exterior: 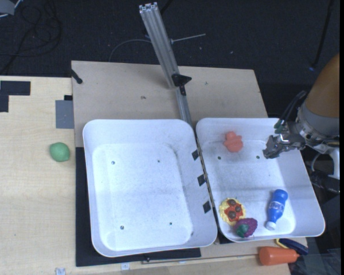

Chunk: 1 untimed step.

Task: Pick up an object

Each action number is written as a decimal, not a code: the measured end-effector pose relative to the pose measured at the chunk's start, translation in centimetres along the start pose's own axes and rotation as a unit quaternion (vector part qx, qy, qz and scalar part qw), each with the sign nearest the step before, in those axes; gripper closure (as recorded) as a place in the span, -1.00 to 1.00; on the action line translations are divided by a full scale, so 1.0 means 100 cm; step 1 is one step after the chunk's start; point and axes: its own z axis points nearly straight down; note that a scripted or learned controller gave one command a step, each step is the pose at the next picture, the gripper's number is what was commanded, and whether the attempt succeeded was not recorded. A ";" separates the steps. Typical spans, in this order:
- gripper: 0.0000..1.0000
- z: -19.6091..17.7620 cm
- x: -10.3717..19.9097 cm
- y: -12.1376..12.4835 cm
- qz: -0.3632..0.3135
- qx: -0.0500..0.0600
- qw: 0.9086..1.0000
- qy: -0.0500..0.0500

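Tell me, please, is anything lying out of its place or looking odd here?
Two things lie outside the bins: a green ball on the bench left of the left bin, and an orange object below the right bin. Inside, the blue bottle lies tipped over.

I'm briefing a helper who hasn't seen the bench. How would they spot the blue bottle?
Look in the right-hand white bin, toward its near right corner. The blue bottle lies there, beside a yellow toy and a purple one; it alone is blue with a white cap.
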 end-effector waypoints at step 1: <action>1.00 -0.052 -0.001 0.001 0.000 0.000 1.000 0.000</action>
